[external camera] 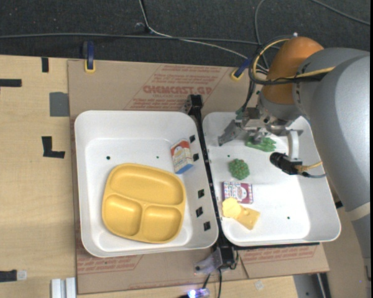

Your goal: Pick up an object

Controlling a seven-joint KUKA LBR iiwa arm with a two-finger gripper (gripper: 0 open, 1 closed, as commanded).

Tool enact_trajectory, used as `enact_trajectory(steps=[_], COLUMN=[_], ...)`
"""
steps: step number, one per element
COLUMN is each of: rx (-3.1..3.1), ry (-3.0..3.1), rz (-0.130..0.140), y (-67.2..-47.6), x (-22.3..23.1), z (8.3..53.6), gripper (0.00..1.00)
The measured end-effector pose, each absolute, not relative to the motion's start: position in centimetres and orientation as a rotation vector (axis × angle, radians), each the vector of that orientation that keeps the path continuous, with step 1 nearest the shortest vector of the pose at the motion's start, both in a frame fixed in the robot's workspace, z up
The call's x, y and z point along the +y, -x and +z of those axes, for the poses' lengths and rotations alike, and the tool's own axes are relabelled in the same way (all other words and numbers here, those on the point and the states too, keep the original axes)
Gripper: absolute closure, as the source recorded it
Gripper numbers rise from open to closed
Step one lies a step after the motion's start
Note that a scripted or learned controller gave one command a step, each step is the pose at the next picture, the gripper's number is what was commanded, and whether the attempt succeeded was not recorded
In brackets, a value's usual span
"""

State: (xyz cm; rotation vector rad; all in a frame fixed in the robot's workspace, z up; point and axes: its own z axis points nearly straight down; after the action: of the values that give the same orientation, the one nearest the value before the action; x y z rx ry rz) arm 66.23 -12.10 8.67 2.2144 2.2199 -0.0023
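Grey metal fingers of the gripper (pixel 248 133) hang low over the back of the right bin (pixel 323 228), and from this slant I cannot tell how far the jaws stand apart or whether anything sits between them. Just beside them, toward the right, a light green leafy piece (pixel 263 144) lies on the bin floor. A darker green round lump (pixel 239 168) rests nearer the front, apart from the gripper. Further forward lie a pink and white packet (pixel 239 192) and, touching its lower edge, a yellow wedge (pixel 242 215). Across the divider, the left bin (pixel 87 166) holds a small carton (pixel 182 157) near its right wall and a yellow divided tray (pixel 144 202) at its middle.
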Motion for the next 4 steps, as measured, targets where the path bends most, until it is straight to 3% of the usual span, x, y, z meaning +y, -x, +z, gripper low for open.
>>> enact_trajectory(steps=[1, 4], rx=[2.216, 2.222], ry=[-2.21, -2.219], rz=[0.003, 0.002], y=[-66.4, -65.6], x=[-12.1, -11.8], z=[10.1, 22.5], gripper=[1.0, 1.0])
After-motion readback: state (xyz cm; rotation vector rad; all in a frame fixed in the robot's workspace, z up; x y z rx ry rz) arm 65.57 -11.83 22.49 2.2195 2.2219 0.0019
